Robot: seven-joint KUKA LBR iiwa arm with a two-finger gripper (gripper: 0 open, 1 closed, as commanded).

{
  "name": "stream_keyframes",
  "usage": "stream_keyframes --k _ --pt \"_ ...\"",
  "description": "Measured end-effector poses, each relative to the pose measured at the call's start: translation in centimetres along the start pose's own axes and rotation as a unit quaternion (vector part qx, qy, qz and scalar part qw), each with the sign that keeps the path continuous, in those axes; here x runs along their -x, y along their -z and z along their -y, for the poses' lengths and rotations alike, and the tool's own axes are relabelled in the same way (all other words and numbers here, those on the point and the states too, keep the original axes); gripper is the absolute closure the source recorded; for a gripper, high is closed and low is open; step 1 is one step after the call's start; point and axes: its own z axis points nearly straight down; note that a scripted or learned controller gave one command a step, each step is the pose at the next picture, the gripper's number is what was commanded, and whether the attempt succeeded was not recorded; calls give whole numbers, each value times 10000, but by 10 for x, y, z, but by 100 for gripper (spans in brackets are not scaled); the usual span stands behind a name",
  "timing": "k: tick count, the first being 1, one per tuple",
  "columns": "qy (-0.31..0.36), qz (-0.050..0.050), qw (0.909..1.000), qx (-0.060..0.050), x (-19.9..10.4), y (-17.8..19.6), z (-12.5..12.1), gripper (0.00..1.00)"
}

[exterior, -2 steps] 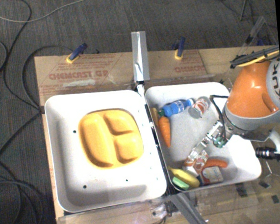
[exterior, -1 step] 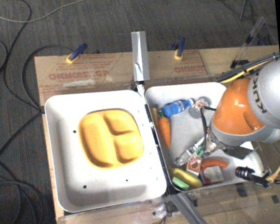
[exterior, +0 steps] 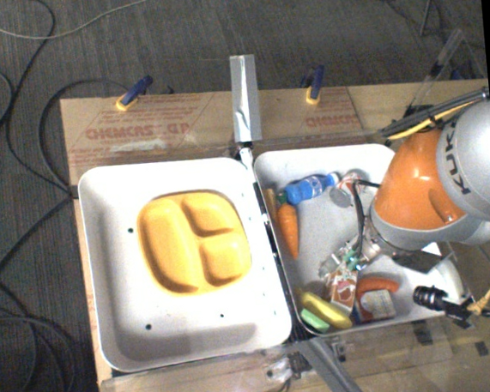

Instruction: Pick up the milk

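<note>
The milk (exterior: 343,291) looks like a small carton with white and red-brown print, lying in the front part of the right bin (exterior: 311,160). My gripper (exterior: 352,258) hangs low over the bin's middle, just above and behind the carton, under the orange wrist band (exterior: 413,196). The arm's body hides the bin's right side. Whether the gripper touches the carton is not clear from this angle.
In the right bin lie a blue bottle (exterior: 309,188), a carrot (exterior: 289,230), a yellow-green item (exterior: 325,313) and a red-orange packet (exterior: 377,300) crowded around the carton. The left bin (exterior: 120,332) holds a yellow divided tray (exterior: 195,240).
</note>
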Motion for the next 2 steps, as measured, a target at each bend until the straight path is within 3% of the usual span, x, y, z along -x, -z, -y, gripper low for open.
stream_keyframes --k 1,2 --pt "-877 -40 9960 -145 -56 81 -16 100" --pt "-878 -39 9960 -146 -55 82 -16 0"
